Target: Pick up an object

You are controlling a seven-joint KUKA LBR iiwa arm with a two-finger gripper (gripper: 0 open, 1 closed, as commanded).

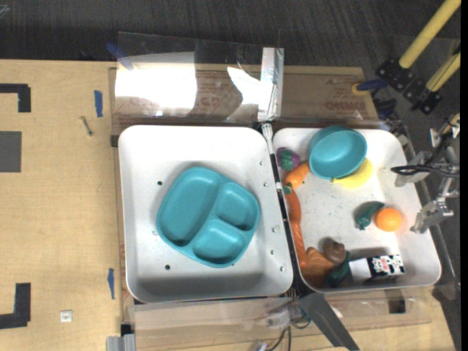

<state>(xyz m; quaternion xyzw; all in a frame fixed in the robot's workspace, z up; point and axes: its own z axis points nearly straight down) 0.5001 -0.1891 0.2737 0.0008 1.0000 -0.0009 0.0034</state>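
Two white bins sat side by side on the bench. One teal divided plate [208, 216] lay in the middle of the left bin [139, 152]. One teal bowl [337, 152] leaned at the right bin's [428, 258] far edge, on one yellow toy [356, 175]. One small orange ball [390, 219] sat near the right edge. It looked light, hard and round, so it could roll; a grab across its middle seemed best. I could not tell how the gripper stood.

Wooden bench [51, 218], dark carpet [219, 6]
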